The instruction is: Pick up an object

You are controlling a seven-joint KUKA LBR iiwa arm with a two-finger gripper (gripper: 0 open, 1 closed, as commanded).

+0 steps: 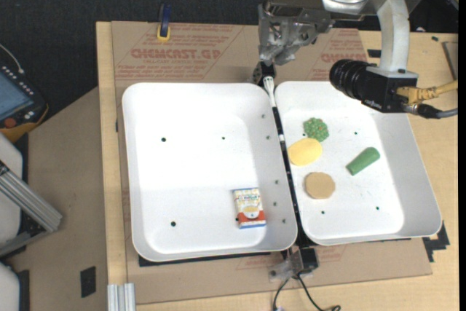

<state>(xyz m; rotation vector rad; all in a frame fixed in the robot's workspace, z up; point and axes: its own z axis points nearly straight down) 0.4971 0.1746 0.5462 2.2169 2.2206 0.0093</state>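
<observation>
The right bin (408, 186) holds a bumpy green ball (316, 129), a yellow oval piece (304, 151), a tan round disc (320, 186) and a green cylinder (362, 161). A small colourful box (249, 207) stands in the left bin (182, 156), near its front right corner. My gripper (280, 49) hangs over the back end of the divide between the two bins, behind all the objects. I see nothing held in it.
A black cylindrical device (362, 84) on a white bracket juts over the right bin's back edge, with a cable running right. Both bins rest on a cardboard sheet (196, 51), which carries a yellow and blue clamp (164, 29) at the back left.
</observation>
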